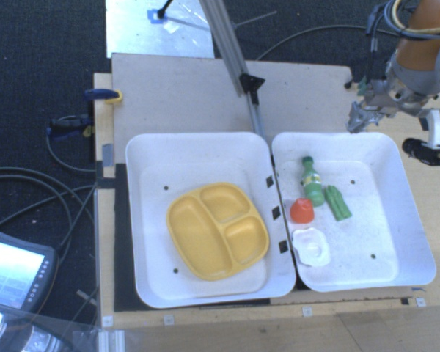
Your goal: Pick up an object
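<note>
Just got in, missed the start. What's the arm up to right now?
Nothing is picked yet. The end effector sits above the far edge of the right bin. That bin has a green bottle, a green block, an orange piece and a white cup near its left side. The left bin holds a yellow divided plate.

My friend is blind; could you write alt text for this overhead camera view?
A robot arm's gripper hovers above the far edge of the right bin, which holds a green bottle, green stick, orange piece and white piece. The left bin holds a yellow divided tray.
</note>
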### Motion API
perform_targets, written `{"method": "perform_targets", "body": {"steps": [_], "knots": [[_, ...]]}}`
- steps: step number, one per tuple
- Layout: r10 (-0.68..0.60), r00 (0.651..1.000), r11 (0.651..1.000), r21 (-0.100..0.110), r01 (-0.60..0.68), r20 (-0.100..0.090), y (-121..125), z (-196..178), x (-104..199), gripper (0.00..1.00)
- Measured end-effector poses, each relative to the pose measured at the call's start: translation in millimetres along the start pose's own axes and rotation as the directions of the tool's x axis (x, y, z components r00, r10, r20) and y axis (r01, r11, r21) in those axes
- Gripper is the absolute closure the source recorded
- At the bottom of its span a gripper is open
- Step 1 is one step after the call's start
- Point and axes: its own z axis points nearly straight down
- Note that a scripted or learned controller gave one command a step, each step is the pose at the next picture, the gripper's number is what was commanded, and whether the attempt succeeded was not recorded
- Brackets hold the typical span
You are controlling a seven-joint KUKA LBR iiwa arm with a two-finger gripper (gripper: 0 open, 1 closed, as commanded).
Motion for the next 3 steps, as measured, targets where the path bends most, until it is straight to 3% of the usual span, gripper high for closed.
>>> {"method": "perform_targets", "body": {"steps": [1, 2, 3], "knots": [[0.001, 1.0, 1.0, 0.005, -0.001, -0.001, 1, -8, 0, 1.0], [-0.001, 1.0, 1.0, 0.007, 0.001, -0.003, -12, -19, 47, 1.0], [-0.002, 1.0, 1.0, 0.011, 0.002, -0.004, -43, -17, 99, 1.0]]}}
